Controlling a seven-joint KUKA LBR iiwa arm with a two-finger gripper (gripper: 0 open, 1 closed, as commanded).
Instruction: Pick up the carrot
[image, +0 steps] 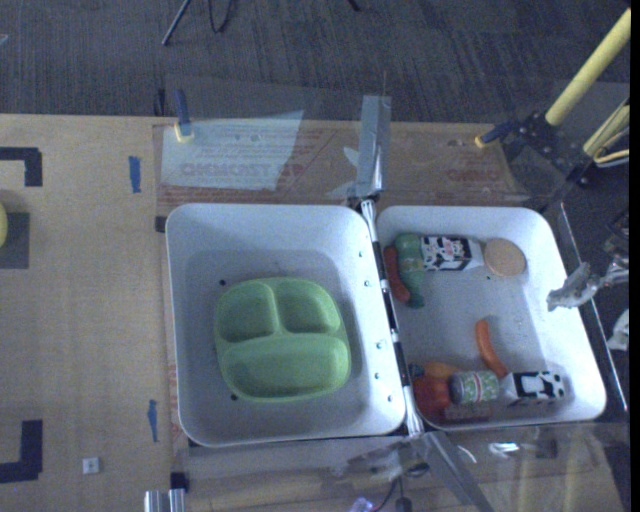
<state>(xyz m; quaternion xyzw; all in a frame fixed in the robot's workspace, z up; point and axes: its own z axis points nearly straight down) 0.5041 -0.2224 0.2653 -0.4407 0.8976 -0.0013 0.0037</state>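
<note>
The carrot (486, 343), a small orange piece, lies slanted on the bare floor of the right bin (530, 225), to the left of the claw (572, 291) and a little lower in the view, well apart from it. The claw sits near the bin's right rim; it is blurred and pale against the bin wall, so I cannot tell how it stands, apart or together, and nothing is visibly in it.

Below the carrot, further from the claw, a green-labelled bottle (474, 386) and a cow-patterned carton (538, 385) lie along the near wall beside a red item (432, 392). Up and left of the claw, another cow-patterned carton (444, 252) lies next to a round tan disc (505, 259), with a green and red vegetable (402, 272) against the divider. Far left, the other bin (190, 300) holds a green divided plate (282, 337).

The risks, as I judge them: the carrot is thin and lies flat, so a descent slightly off its slanted axis could close on nothing or nudge it aside. Travel from the rim could clip the bin wall. Overshooting downward in the view would put the claw into the bottle and carton.
</note>
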